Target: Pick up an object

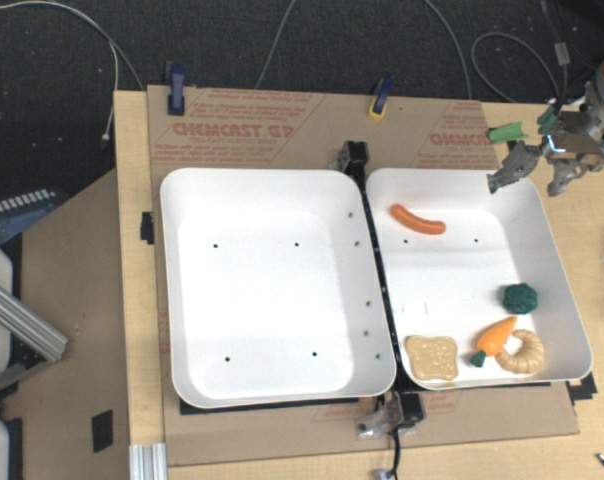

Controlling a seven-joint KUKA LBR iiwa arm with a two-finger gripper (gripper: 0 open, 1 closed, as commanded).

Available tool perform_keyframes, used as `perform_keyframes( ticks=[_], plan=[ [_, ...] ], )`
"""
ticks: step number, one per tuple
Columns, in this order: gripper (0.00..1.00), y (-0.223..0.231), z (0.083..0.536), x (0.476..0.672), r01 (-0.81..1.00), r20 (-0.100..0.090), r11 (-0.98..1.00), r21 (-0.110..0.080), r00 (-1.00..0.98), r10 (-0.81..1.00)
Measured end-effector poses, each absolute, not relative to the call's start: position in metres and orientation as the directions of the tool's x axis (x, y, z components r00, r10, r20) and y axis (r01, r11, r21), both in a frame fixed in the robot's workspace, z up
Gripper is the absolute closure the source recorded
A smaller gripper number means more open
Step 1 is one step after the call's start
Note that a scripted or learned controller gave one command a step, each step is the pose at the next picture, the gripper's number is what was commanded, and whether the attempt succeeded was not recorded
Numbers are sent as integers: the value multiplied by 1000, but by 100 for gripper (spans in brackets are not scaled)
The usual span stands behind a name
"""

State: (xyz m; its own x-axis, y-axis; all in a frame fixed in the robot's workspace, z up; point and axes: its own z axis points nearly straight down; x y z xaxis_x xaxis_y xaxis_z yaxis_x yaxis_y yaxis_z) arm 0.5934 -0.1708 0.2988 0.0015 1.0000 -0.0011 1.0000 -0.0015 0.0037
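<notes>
The right bin (542, 230) holds an orange-red sausage (418, 220) near its far left. Along its near side lie a dark green ball (520, 297), an orange carrot (496, 337), a tan croissant (523, 354) and a slice of toast (431, 358). My gripper (535, 172) hangs above the bin's far right corner. Its two dark fingers (508, 171) are spread wide with nothing between them. It is well away from every object.
The left bin (182, 268) lies beside the right one on a cardboard sheet (242, 123). Blue and yellow clamps (176, 88) hold the sheet's far edge. A black clip (354, 156) sits between the bins at the far side.
</notes>
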Motion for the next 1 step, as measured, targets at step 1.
perform_keyframes(
  ticks=[1],
  plan=[
    [0,-220,326,573,1000,-2,-4,3,4,1000]
  ],
)
